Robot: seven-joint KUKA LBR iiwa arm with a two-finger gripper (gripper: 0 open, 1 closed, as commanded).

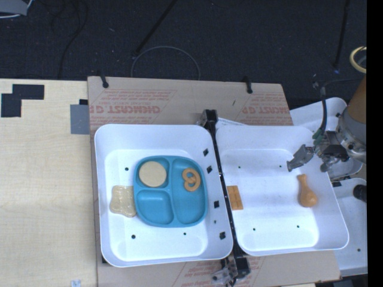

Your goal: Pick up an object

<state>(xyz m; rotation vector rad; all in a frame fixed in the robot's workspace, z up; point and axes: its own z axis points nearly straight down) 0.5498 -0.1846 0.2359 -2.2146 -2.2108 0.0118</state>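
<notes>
Toward three o'clock in the camera view, a tan, pear-shaped object with a narrow neck and a rounder orange-brown base (306, 192) lies on the floor of the right white bin (269, 232), near its right wall. Just above it, at about one o'clock from it, the grey two-finger tool (311, 154) hangs with its fingers apart, clamped on nothing. A small flat orange card (234, 198) rests at the bin's nine o'clock edge. The left white bin (114, 238) carries a blue three-compartment plastic tray (161, 208) bearing a round beige biscuit (152, 174) and an orange pretzel (191, 179); a pale yellow sponge-like slab (122, 200) touches the tray at nine o'clock. Mirrored red print on the brown cardboard sheet (179, 100) at twelve o'clock cannot be read for certain.
</notes>
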